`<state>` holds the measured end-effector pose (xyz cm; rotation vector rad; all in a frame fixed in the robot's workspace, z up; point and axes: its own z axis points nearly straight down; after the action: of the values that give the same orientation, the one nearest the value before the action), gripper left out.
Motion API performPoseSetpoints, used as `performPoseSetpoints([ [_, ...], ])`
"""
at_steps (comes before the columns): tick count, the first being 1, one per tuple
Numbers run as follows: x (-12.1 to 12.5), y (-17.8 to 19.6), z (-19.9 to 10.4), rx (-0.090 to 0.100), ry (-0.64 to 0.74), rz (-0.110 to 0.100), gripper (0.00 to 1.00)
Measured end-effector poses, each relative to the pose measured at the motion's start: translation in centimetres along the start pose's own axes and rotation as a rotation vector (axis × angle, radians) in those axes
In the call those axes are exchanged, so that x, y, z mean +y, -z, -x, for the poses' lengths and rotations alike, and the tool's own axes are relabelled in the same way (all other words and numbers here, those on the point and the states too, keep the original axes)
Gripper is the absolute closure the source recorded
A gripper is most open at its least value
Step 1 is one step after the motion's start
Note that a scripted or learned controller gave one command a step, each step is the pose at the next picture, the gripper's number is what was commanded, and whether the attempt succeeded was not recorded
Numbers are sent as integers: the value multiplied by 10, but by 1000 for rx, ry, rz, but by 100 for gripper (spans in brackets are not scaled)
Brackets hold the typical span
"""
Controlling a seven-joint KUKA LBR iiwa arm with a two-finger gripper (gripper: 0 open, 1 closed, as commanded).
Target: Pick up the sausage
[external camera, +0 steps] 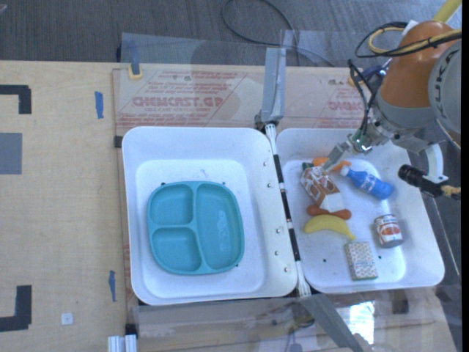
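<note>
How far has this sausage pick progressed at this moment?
Nothing looks done yet: the sausage lies in the right bin, just above the banana. In hand: the tool hovers over the bin's upper part, above the sausage. Left: descend, grasp, lift.

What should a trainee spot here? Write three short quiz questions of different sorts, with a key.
1. True or false: the teal three-compartment plastic plate lies in the left shallow white bin.
2. What lies nearest the reddish-orange sausage? A) yellow banana B) small can C) blue bottle
3. Fill in: the gripper is above the ___ bin.

Key: 1 true; 2 A; 3 right, the right shallow white bin.
</note>
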<state>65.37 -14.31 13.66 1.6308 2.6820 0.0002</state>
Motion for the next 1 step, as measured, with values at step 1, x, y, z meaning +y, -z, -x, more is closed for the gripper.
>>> performPoseSetpoints([
  [1,18,-13,4,-13,296,3,0],
])
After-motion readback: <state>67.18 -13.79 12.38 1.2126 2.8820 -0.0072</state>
